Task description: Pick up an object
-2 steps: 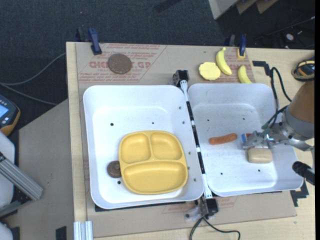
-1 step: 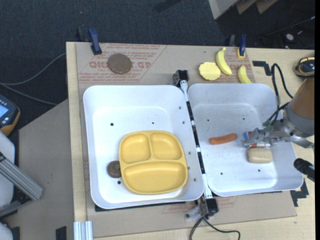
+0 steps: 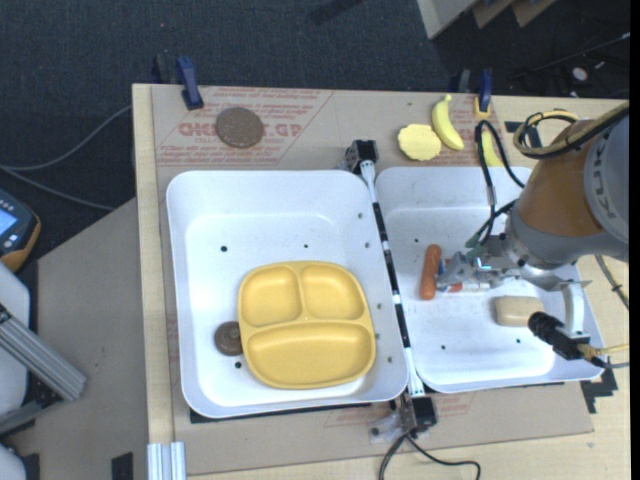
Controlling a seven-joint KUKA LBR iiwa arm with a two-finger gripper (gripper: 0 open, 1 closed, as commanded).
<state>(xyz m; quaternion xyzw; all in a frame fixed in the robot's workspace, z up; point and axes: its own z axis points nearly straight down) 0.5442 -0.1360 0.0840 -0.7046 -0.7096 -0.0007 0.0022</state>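
Item: hot dog (image 3: 430, 271), orange-red, short rod shape. Loc: right bin (image 3: 440, 363), left-centre of its floor, lying near upright in frame, close to the divider w/ the left bin (image 3: 190, 268).

End effector (image 3: 462, 271): mid-right of frame, low over right bin floor, just beside the hot dog's right flank. Tips small and dark in frame; can't tell how far open, or whether anything is held. No item visibly between them.

Handling (judged): looks like a toy food piece, so prob. light, stiff or slightly giving, smooth skin, may roll or slip. Not fragile. Best hold: across the short width at mid-length, jaws square to the long axis. End grips likely to pivot it out.

Other stock:
- Tan block (image 3: 513, 311), right bin, lower right, near the arm; rounded, squat, wider grip needed.
- Yellow tray (image 3: 305, 323), 3 compartments, left bin, centre-low. Broad, flat; poor pick.
- Brown disc (image 3: 228, 339), left bin, touching tray's left edge.
- Banana (image 3: 448, 123) and yellow lump (image 3: 420, 142), on counter (image 3: 150, 268) above right bin.
- Brown round (image 3: 239, 126), counter, upper left.
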